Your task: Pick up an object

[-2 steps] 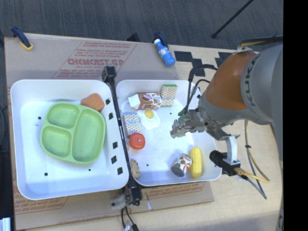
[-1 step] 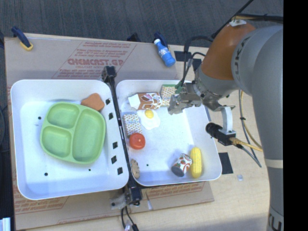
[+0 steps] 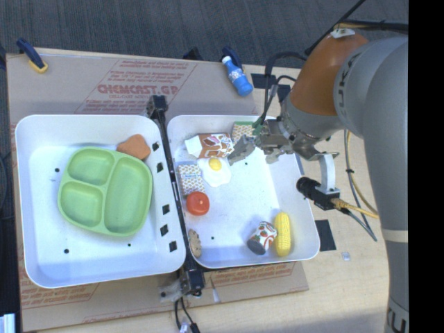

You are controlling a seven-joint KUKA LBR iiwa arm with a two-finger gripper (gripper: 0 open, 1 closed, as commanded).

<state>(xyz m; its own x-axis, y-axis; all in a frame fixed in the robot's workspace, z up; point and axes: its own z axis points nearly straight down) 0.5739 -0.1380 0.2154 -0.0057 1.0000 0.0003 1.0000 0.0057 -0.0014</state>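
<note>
One fixed camera looks down (at a slant) on both bins (image 3: 28,186).

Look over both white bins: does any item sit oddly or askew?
One does. A small brown speckled cookie-like piece is wedged on edge against the right bin's left wall at its near corner, rather than lying flat like the other items. The rest looks ordinary.

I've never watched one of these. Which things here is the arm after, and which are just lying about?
For the job, in the right bin by the gripper:
fried egg
tomato
corn cob
small can
snack packet

Lying about:
green divided plate
blue clamp
cardboard sheet
</note>
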